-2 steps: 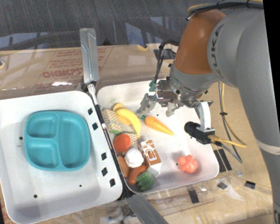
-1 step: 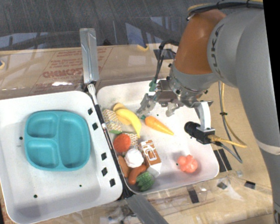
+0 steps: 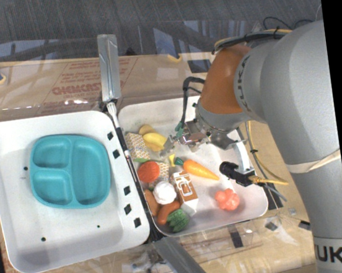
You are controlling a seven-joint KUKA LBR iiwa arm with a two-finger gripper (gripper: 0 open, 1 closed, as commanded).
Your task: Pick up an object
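Plainly, "KUKA" is legible in part on the arm base. The gripper hangs just above the carrot; its jaw spread cannot be told.

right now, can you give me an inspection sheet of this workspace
surface: two white bins side by side on the bench; left bin holds a teal divided plate; right bin holds toy food.
job's things: carrot, yellow fruit, tomato, white ball, small carton, pink fruit, green vegetable.
clutter: items crowd the right bin's left side, several touching.
grippers: gripper sits low over the right bin beside the yellow fruit; grip unclear.
cables: black cable loops beside the wrist.
surroundings: cardboard sheet behind the bins, dark floor beyond.
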